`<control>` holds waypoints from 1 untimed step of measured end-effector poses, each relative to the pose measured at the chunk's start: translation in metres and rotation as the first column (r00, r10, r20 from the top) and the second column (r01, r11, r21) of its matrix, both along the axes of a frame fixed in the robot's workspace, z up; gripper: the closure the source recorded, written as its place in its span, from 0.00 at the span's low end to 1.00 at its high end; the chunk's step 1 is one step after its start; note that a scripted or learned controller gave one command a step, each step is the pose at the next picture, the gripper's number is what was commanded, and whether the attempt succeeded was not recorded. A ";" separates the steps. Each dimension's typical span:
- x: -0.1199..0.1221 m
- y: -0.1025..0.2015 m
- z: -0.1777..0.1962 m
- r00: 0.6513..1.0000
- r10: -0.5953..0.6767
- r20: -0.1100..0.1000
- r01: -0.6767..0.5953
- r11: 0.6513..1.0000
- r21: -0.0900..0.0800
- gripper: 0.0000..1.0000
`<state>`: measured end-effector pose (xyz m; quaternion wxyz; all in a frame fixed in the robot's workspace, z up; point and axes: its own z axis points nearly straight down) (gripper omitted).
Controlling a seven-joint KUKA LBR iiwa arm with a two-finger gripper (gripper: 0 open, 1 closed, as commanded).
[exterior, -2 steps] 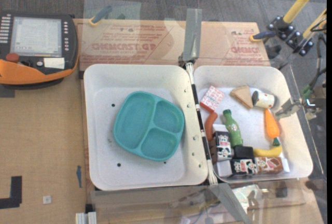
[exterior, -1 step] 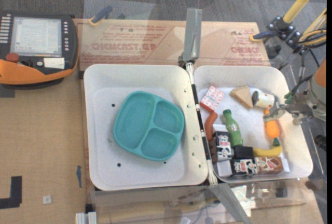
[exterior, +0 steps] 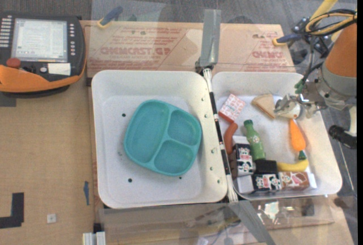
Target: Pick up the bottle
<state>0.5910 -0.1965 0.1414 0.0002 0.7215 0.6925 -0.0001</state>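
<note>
Grey arm [exterior: 334, 88], orange band above wrist, silvery metal claw [exterior: 288, 105], yellow-black cables.

Your desk [exterior: 45, 142] carries two white bins [exterior: 108, 142] side by side, with a teach pendant [exterior: 39, 54] lying at its far left corner.

The grey arm [exterior: 340, 76] reaches in from the right, its orange band [exterior: 343, 51] showing at the frame's edge above the wrist. The wrist angles down and to the left, ending in the gripper [exterior: 287, 105], whose metal fingers [exterior: 282, 105] point leftward, low over the right-hand bin
</note>
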 end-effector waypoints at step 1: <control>-0.017 0.060 -0.051 0.984 -0.177 -0.004 0.177 0.984 0.002 0.00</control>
